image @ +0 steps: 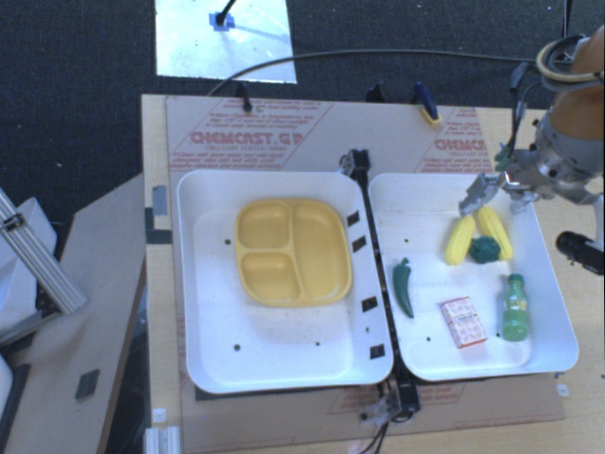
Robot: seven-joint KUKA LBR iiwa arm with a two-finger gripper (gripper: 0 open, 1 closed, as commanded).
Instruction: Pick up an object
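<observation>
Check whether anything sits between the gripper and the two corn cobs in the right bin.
Nothing visible does. The gripper hangs over the right bin, just above the upper ends of the corn cobs, with no object between. The small green item lies between the cobs at their lower ends, away from the gripper.

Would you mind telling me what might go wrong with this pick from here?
1. The two corn cobs touch each other and a small green piece, so the end effector above them may nudge rather than grip.
2. The green bottle lies near the bin wall, leaving little room.
</observation>
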